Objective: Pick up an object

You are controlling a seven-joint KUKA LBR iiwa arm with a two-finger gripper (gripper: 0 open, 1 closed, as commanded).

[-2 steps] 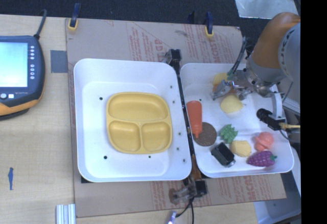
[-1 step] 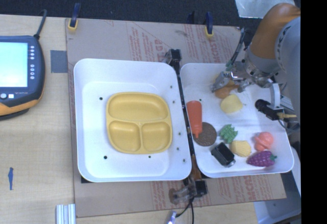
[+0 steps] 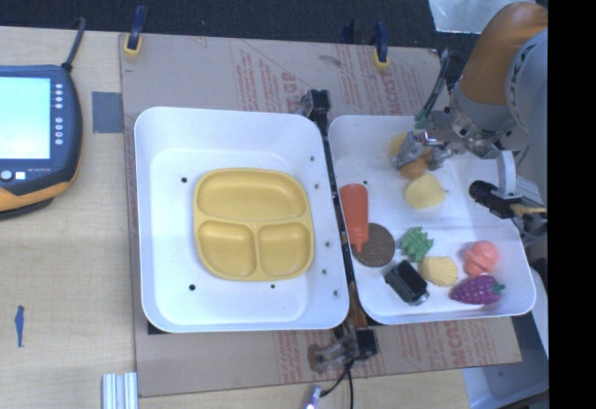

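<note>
1. The jaws are down in the far part of the right bin (image 3: 372, 305), at a small orange-brown piece (image 3: 411, 165); from this slant I cannot tell how wide they stand or whether the piece sits between them.
2. The gripper (image 3: 421, 144) hangs from the arm (image 3: 498, 62), low over that bin's back edge, touching or just above the orange-brown piece.
3. Step in hand, as I judge it: the grasp itself, at the bottom of the reach. Nothing is visibly lifted yet.
4. The next move calls for closing firmly on the piece and rising straight, clear of the yellow lump (image 3: 425, 192) just beside it.
5. Right bin contents: a carrot (image 3: 354, 214) along the left wall, a brown disc (image 3: 375, 245) touching it, a green piece (image 3: 415, 241), a black block (image 3: 406, 282), a yellow corn-like piece (image 3: 440, 270), a pink fruit (image 3: 480, 257) and purple grapes (image 3: 476, 290) near the front right corner.
6. The left bin (image 3: 168, 211) holds a yellow divided tray (image 3: 253, 223), lying flat, its three wells bare.
</note>
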